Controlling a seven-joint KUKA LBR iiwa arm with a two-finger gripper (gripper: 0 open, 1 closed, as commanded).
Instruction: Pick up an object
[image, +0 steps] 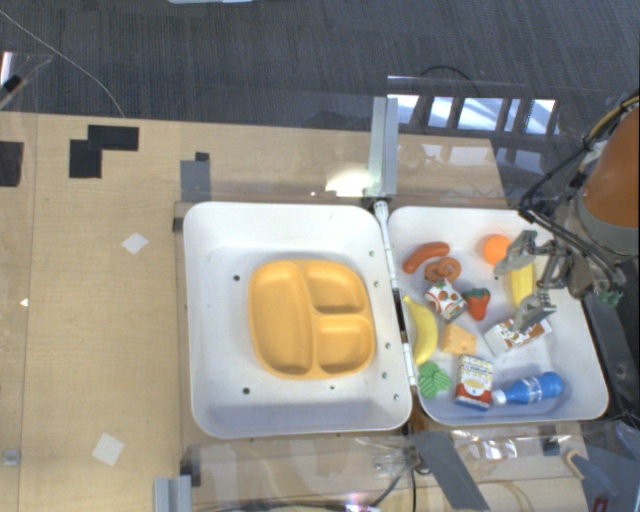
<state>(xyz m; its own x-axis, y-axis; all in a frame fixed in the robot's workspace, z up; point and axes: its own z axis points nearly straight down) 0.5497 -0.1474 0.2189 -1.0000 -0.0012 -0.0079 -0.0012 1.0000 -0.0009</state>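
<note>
1. My claw (535, 285) hangs over the right side of the right bin (590, 400), its fingers spread apart with nothing between them.
2. Just beside my claw lies a yellow block (521, 283), long and upright in the view; whether my finger touches it I cannot tell.
3. Below my claw sits one small white packet (522, 333) with dark print, tilted.
4. I count one orange ball (495, 248) near the top of the bin, one red-brown sausage (427, 255), and one brown round piece (443, 268) touching it.
5. One small printed carton (443, 299), one strawberry (479, 301), one banana (425, 331), one tan wedge (460, 340) and one green ridged piece (434, 380) fill the middle and left.
6. At the near edge I see one juice box (475, 381) and one blue bottle (528, 389) lying on its side.
7. The left bin (215, 330) on the table (90, 340) holds one yellow divided tray (310, 318) with three compartments.
</note>
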